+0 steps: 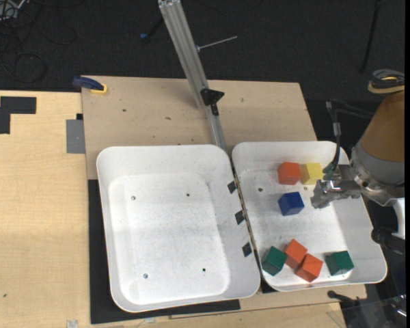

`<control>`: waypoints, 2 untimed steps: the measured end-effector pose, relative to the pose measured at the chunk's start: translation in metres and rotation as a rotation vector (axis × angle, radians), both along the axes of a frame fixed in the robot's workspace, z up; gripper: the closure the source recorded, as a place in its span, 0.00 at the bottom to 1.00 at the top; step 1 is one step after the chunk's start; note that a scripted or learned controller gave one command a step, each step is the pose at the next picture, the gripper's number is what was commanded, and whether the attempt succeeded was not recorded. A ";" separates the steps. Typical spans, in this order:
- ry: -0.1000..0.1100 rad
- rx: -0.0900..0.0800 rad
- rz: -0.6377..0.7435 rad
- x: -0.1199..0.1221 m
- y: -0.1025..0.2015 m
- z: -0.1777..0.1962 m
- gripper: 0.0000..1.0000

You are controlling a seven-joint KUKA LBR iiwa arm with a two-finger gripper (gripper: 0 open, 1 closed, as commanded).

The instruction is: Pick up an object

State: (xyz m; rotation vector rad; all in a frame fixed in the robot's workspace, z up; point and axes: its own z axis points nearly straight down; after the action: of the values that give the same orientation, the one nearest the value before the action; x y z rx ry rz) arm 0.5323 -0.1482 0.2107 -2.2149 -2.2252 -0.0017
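The right bin [355, 231] holds several small cubes. An orange cube [288, 173] and a yellow cube [311, 172] sit side by side near its far edge. A blue cube [291, 203] lies just in front of them. Along the near edge are a green cube [274, 260], two orange cubes [296, 251] [309, 267] and another green cube [339, 262]. My gripper [322, 195] hangs low over the right bin, just right of the blue cube and right below the yellow one. Nothing shows between its tips.
The left bin [116, 162] stands beside the right one, with black clips [240, 216] along their shared edge. A slanted aluminium bar [188, 55] rises behind the bins. A blue and yellow clamp [90, 84] sits at the bench's far left corner.
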 end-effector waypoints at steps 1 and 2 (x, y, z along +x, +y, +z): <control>0.000 0.000 0.000 0.009 0.048 0.013 1.00; 0.003 0.000 -0.001 0.013 0.103 0.004 1.00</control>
State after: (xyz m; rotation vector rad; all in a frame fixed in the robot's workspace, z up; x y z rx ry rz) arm 0.5456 -0.0454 0.2148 -2.2141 -2.2229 0.0011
